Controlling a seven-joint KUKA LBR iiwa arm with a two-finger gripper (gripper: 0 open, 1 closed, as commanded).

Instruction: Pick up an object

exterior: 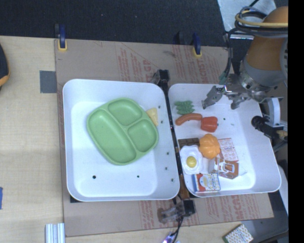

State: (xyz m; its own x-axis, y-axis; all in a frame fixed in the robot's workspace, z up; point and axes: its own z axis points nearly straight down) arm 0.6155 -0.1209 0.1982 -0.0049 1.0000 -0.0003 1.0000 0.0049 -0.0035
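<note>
Since the hand [224, 98] hangs over the upper part of the right bin [266, 151] w/ its two grey fingers spread apart and nothing between them, no object is picked yet, and the risks are all in the descent. Closest candidates sit just lower-left of it: a green leafy piece [183, 106], a sausage [188, 118] and a red pepper piece [209, 123], the last two touching or nearly so. Probable failure, imo: fingers come down astride two items at once, or clip the sausage's rounded side and roll it away instead of closing on it. The leafy piece looks flat, so fingers could scrape bin floor and close on nothing. Further down the frame the clutter is tighter: an orange pumpkin-like toy [209, 145] beside a fried egg [191, 161], plus small printed packets [227, 162] and a carton [209, 181] near the bin's lower edge, some overlapping, so a grasp there could drag neighbours. The left bin [81, 181] holds a green divided plate [122, 130], three compartments, nothing in them, w/ a yellow piece [152, 116] at its upper-right rim, partly hidden; can't tell what it is. Both bins rest on the tabletop [25, 151], centre frame.
</note>
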